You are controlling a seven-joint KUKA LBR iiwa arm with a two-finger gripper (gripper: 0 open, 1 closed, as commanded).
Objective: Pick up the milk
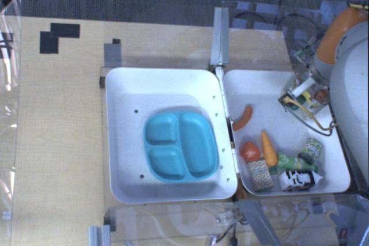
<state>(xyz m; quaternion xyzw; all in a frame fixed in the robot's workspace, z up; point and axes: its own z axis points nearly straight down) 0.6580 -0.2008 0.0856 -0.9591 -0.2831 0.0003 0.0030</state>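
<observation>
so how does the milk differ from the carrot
The milk is white with black patches; the carrot is plain orange. The milk is blocky, the carrot slim and tapered to a point. The milk sits by the near wall, the carrot farther in, next to a tomato. Both lie in the right bin.

There are two white bins: one (259, 89) lies under the claw (301, 96), the other (127, 124) well away from it toward the view's left. The far bin holds one blue tray (181, 145) with three compartments. The bin beneath the claw holds seven things, one of each kind, all nearer the camera than the claw: one sausage (242, 117), one tomato (249, 151), one carrot (268, 147), one green vegetable (286, 160), one small can (312, 147), one patterned box (260, 174) and one milk carton (298, 180)
</observation>
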